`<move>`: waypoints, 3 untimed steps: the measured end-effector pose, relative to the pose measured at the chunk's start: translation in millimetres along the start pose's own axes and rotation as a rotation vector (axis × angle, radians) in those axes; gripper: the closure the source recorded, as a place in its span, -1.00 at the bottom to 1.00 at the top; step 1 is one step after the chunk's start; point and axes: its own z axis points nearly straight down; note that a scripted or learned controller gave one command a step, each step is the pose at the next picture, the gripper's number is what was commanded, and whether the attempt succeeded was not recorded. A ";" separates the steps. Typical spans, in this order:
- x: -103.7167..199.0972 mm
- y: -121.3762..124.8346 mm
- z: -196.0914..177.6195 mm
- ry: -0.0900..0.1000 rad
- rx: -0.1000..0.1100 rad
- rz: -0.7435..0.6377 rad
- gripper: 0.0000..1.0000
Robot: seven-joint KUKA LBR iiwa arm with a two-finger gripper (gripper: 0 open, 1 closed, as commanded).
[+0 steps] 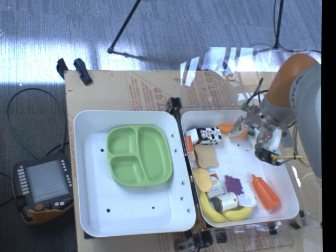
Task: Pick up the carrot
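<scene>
Right bin (292,190) | carrot (230,129) near far rim | jaws (242,127) beside it

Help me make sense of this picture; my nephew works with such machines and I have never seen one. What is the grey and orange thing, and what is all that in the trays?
The grey and orange thing is a robot arm, reaching in from the right. One camera fixed above the bench looks down at a slant. At the arm's tip sits its gripper, low over the far end of the right bin, right at an orange carrot. Whether it actually holds the carrot I cannot tell. That bin also holds toy food: a banana, an orange bottle, a slice of bread, a cow-patterned carton. The left bin carries a green divided plate.
</scene>
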 end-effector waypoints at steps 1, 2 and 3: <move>1.4 0.2 -10.5 -0.003 -0.001 -0.009 1.00; -45.6 -131.7 2.4 -0.007 0.000 -0.108 1.00; -37.2 -131.7 1.6 0.007 0.002 -0.114 -1.00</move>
